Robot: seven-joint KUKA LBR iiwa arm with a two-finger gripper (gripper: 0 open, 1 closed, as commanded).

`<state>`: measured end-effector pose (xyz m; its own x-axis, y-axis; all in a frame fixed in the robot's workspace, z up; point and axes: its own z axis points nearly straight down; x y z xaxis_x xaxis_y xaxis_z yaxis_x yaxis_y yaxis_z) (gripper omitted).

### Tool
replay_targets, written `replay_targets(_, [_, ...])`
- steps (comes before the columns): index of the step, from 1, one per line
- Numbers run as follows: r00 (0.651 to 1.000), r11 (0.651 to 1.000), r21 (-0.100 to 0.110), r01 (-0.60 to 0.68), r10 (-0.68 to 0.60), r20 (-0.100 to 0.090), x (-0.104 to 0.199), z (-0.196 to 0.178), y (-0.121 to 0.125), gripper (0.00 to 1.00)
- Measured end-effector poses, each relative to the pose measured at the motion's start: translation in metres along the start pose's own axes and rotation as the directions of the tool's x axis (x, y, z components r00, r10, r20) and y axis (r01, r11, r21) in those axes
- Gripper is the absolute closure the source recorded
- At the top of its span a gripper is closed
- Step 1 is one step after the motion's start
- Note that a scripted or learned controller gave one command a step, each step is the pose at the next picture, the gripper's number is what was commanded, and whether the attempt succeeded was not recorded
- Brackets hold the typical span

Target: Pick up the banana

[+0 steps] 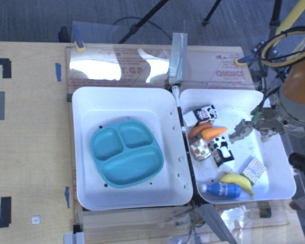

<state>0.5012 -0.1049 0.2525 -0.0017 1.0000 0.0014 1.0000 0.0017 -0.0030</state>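
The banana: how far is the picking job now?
Done: nothing yet; the banana lies in the right bin, beside the blue bottle. In hand: the gripper hovers above the bin, away from it. Left: reach, grasp, lift.

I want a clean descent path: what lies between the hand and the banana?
In the camera view, mostly bare white bin floor separates the hand from the banana. A small patterned packet sits just right of that line, beside the banana.

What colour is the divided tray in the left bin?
Teal blue divided tray, seen clearly in the camera view.
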Motion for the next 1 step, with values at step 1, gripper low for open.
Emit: replay_targets(1, [0.998,0.998,-0.005,0.068,-0.068,0.002,0.0036,-0.0821,0.0043,0.00])
